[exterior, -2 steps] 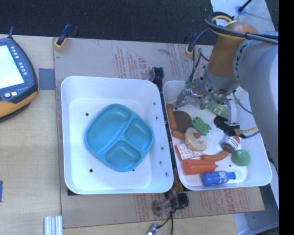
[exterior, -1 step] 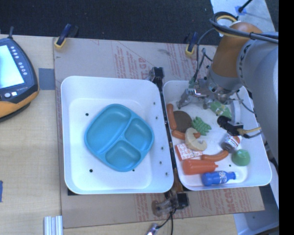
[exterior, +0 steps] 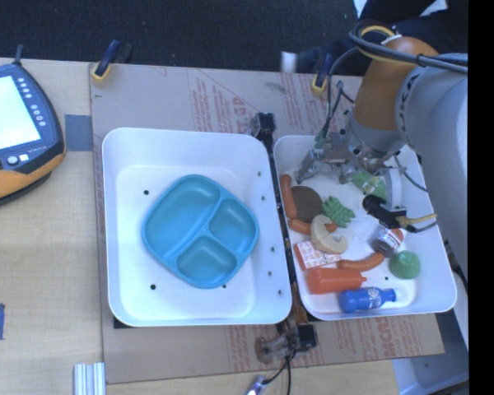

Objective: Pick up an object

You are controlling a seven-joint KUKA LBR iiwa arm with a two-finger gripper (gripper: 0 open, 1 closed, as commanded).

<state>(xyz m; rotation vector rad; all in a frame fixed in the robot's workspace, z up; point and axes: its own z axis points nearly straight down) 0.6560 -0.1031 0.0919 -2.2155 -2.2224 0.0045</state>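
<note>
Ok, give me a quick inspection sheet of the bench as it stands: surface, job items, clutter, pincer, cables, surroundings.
Surface: brown board on a wooden bench, two white bins side by side.
Job's things: right bin holds a heap of toy food, including a blue bottle, orange bottle, sausage and green ball.
Clutter: left bin holds a blue divided plate.
Pincer: pincer is low over the right bin's far end; finger state unclear, nothing seen held.
Cables: black cables loop at the arm's wrist.
Surroundings: handheld control pendant at left; clamps on the board's far edge.
</note>
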